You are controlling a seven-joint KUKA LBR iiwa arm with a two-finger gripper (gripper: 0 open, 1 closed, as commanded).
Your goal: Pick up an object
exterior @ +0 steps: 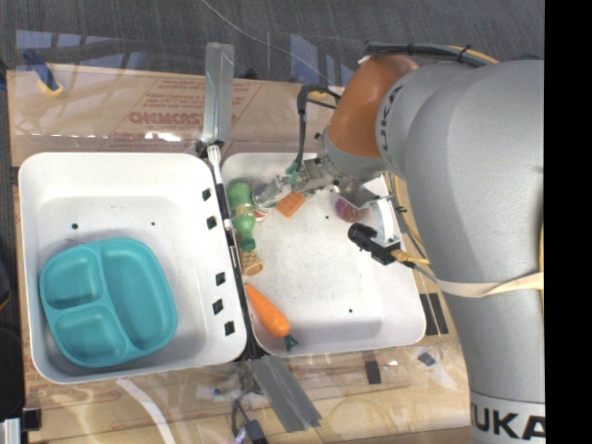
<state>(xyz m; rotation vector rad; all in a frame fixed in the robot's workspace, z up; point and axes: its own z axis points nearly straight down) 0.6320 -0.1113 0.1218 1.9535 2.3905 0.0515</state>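
Orange block (290,204) is being approached by the hand (277,191) at the right bin's (370,326) eleven o'clock; whether it is wide or narrow cannot be told; closing is required next.

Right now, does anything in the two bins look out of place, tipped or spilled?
Nothing looks spilled or damaged. The teal divided tray lies flat in the left bin. In the right bin, the green bottle lies on its side against the divider, with the carrot lower down. The gripper is beside a small orange piece.

dark grey carpet (111,3) lies beyond the bench — its top is brown printed cardboard (139,100) under clear glossy sheeting.
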